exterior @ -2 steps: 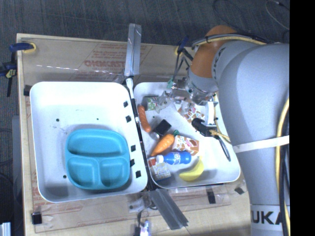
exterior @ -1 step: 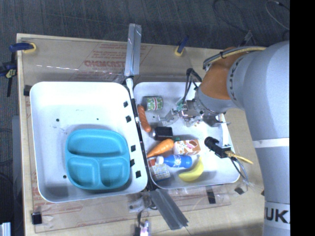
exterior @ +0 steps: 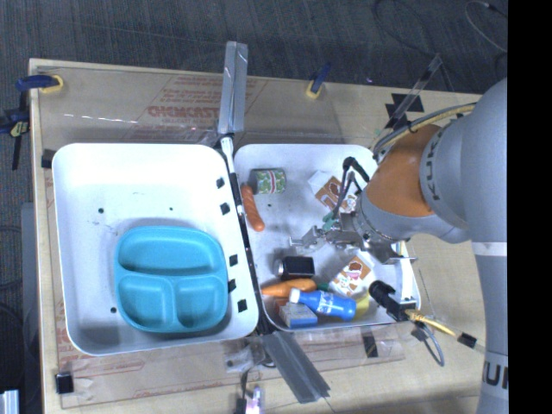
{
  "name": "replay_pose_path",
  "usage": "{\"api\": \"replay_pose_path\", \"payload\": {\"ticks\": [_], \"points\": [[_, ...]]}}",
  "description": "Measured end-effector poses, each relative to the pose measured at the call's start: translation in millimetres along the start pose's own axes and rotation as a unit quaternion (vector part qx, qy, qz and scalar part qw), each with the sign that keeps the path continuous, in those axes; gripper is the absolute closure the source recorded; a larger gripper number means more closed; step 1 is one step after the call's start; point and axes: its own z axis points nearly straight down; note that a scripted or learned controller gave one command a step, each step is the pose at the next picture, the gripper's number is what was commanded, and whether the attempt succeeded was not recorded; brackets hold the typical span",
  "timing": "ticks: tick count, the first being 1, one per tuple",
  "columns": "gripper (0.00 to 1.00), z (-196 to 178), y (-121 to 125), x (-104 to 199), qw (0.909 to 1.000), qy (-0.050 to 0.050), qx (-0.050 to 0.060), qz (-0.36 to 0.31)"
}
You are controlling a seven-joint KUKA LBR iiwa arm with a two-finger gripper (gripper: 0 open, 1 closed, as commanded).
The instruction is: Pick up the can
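Observation:
The can (exterior: 268,181), small with a green label, lies on its side near the back left corner of the right bin (exterior: 293,158). My gripper (exterior: 316,234) hangs low over the middle of that bin, below the arm's orange wrist band (exterior: 398,186). It is to the right of and nearer than the can, about a can's length away, and nothing is seen in its grasp.
An orange sausage (exterior: 252,208) lies just in front of the can. A black block (exterior: 297,266), a carrot (exterior: 289,288), a blue bottle (exterior: 329,304), a snack packet (exterior: 351,276) and a brown packet (exterior: 330,189) crowd the right bin. The left bin (exterior: 86,179) holds a blue divided tray (exterior: 172,279).

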Motion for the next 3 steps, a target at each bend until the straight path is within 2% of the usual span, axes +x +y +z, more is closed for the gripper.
{"api": "replay_pose_path", "payload": {"ticks": [1,2,3], "points": [[1.0,-9,0,0,1.0,-0.001,0.001,-0.002],[0.0,-9,0,0,1.0,-0.001,0.001,-0.002],[0.0,-1,-31,5,0.9985,0.0,-0.002,0.055]]}}
